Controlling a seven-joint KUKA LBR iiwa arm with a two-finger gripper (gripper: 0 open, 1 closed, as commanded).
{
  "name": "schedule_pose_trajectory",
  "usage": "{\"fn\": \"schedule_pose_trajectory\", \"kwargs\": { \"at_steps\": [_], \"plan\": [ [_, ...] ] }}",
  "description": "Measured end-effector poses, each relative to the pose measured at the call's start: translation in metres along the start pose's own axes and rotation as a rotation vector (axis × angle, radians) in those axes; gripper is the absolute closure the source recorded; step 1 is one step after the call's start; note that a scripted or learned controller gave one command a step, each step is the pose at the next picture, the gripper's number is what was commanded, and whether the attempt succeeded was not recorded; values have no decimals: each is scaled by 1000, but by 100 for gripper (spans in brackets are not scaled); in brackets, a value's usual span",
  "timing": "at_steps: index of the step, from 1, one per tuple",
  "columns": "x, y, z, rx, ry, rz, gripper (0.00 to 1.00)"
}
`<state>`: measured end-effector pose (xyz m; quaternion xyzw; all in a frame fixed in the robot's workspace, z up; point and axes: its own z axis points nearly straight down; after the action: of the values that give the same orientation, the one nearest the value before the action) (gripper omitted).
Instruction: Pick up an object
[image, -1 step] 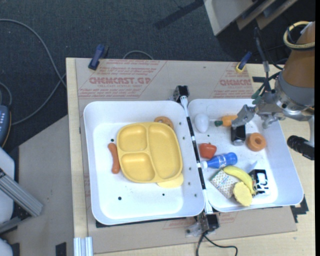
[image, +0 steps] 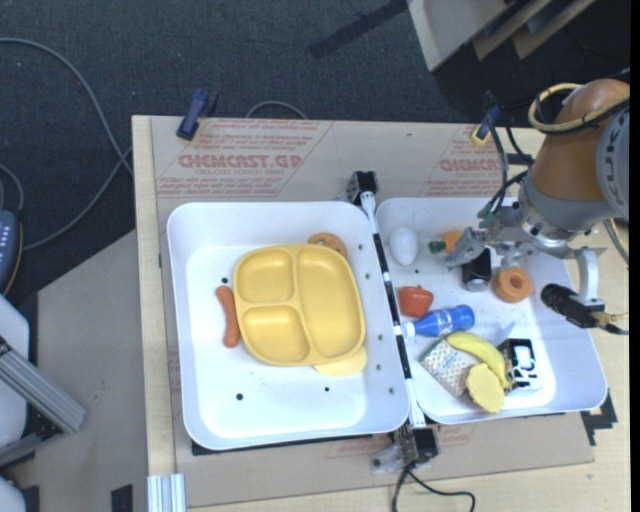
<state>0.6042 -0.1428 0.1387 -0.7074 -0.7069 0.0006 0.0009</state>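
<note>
The hand (image: 478, 262) hovers low in the right bin (image: 585, 385), whether spread or pinched I cannot tell; the doughnut (image: 513, 285) sits at its three o'clock, light and probably rigid, best pinched across its ring

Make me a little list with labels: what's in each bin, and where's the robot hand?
left bin: yellow tray, hot dog beside its left edge, pretzel behind it
right bin: egg, red piece, blue bottle, banana, donut, black-and-white item
arm: reaches in from the right
gripper: low over the right bin, between egg and donut
held: nothing seen
</note>
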Motion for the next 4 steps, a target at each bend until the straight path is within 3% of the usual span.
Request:
{"fn": "schedule_pose_trajectory", "kwargs": {
  "at_steps": [1, 2, 3, 4],
  "plan": [
    [-16, 40, 54, -3, -1, -1, 0],
    [-18, 58, 55, 20, 1, -2, 0],
    [-17, 58, 46, 23, 3, -3, 100],
    [-16, 58, 46, 22, 3, -2, 0]
  ]
}}
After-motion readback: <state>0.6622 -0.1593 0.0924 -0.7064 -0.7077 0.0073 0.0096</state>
